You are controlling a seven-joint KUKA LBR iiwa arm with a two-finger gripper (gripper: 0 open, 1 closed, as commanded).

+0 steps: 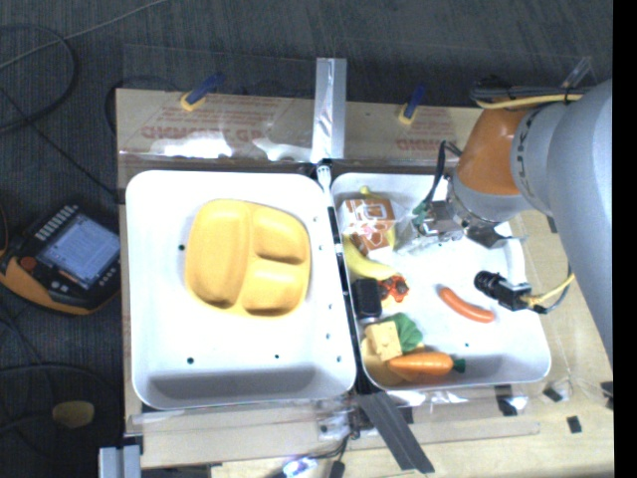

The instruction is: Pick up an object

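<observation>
The right bin [532,352] holds several toy foods. Along its left side lie a brown packaged loaf [365,221], a yellow banana [364,260], a black block [366,297], a small red-orange piece [396,287], a green leafy piece [407,330], a cheese cube [382,341] and a carrot [422,364]. A red-orange sausage [466,304] lies alone in the middle right. My gripper [434,221] is low in the bin's upper middle, just right of the loaf and above the sausage. Nothing shows in it.
The left bin [159,366] holds a yellow divided plate [247,257]. A metal divider strip [329,108] stands behind the bins' seam. A black cable fitting [501,288] hangs off the arm over the right bin. A handheld pendant [68,257] lies on the floor at left.
</observation>
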